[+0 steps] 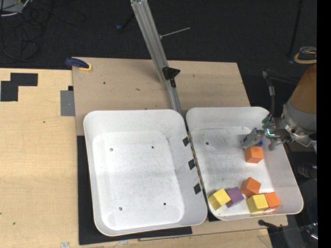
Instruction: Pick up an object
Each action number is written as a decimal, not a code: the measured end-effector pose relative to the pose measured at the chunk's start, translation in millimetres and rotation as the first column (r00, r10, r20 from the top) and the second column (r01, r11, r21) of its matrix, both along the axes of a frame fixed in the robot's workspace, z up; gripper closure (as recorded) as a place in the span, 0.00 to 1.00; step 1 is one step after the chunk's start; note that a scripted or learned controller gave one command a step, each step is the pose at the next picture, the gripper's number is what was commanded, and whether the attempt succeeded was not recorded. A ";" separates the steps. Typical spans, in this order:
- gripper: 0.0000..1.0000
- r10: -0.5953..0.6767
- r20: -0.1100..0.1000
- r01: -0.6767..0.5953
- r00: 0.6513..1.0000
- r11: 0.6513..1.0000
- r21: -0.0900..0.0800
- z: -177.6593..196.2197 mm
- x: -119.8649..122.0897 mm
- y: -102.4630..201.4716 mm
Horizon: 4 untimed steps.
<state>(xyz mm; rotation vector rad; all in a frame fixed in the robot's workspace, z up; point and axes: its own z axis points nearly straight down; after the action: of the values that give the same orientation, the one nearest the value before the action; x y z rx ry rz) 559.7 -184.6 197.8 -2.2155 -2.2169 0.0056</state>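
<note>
Looking from the near edge first: a cluster of blocks sits at the front of the right bin (227,119) — a yellow block (220,197), a purple block (235,195), an orange block (251,185), a second yellow block (257,203) and a small orange block (272,200) touching it. All loose on the bin floor, none being handled.

Further back in the same bin, an orange cube (254,154) sits just below the gripper (262,138), right at the fingertips. I judge this is the pick target. I can't tell if the cube is between the fingers or just lying under them, and I can't tell the gripper's state either — too small and cluttered from this angle.

The left bin (98,123) has nothing I need.

Behind the bins, a metal rail (153,45) leans across the wooden bench (207,81).

Progress: arm is at the cube, so approach looks done. Secure grasp and lift not confirmed; I'd call the pick not yet done.
</note>
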 end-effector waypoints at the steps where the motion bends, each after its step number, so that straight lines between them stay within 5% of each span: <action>1: 0.00 -0.001 0.005 0.001 1.000 1.000 -0.001 2.3 0.9 -0.5; 3: 0.00 -0.001 -0.002 0.001 1.000 1.000 0.000 -100.0 -18.7 8.2; 4: 0.00 -0.004 0.005 0.004 1.000 1.000 -0.001 -105.7 -18.5 7.9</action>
<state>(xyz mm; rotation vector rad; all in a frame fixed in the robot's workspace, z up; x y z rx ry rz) 541.2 -176.7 92.1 -2.2230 -2.2158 0.0019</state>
